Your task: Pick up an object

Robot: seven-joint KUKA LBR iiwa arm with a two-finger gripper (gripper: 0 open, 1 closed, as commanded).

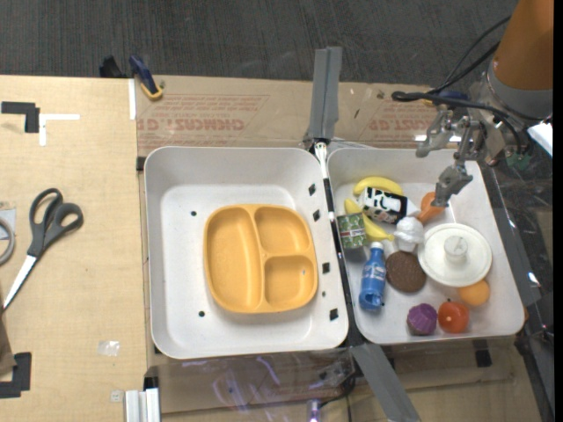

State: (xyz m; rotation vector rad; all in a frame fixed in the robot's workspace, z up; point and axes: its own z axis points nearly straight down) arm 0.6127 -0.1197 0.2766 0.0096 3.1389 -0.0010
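We see two shallow white bins side by side on the bench (70,323), the left bin (167,236) carrying a yellow divided plate (261,258) that lies near its middle, with bare white floor around it toward every wall. The right bin (497,227) is crowded: a banana with a black-and-white label (378,196) lies near its far left corner, a green packet (352,233) sits against the left wall just beside it, and a blue bottle (373,277) lies lengthwise below the packet. A brown round disc (406,272) sits near the middle, touching a white round lid with a knob (455,253) on its right, and a small white ball (409,231) rests above the disc. Along the near edge we find a purple ball (422,319), a red tomato-like fruit (453,316) just beside it, and an orange fruit (475,293) under the lid's rim. Another orange piece (430,206) shows beside the pincer (449,187), which hangs over the far part of the right bin, by the orange piece; we cannot tell how its fingers stand. The orange-banded arm (528,33) enters at the far right corner. Open room in the right bin remains mostly along its right wall and far right corner. A pair of scissors (44,227) lies near the bench's left edge, well apart from both bins.
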